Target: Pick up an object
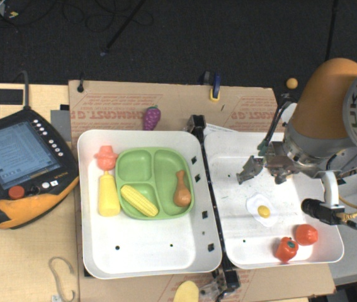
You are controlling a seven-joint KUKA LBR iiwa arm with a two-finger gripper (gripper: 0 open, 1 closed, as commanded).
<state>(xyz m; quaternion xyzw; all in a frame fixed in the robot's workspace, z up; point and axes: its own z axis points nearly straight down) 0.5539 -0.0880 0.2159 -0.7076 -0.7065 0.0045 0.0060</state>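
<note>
Arm [329, 115] enters from right, wrist over right bin [241, 257]. Gripper [265, 170] hangs above bin's upper middle, fingers spread, nothing between them. Fingertip detail blurred.

Left bin [140, 250]: green divided plate [153, 181] holds corn [139, 200] and drumstick [182, 189]; yellow bottle [107, 195], pink item [105, 158] beside plate.

Right bin: fried egg [262, 209] below gripper, apart from it; two red items [296, 241] at lower right corner.

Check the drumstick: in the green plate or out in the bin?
In. The drumstick lies in the green plate's right compartment, next to the corn, all in the left bin.
</note>
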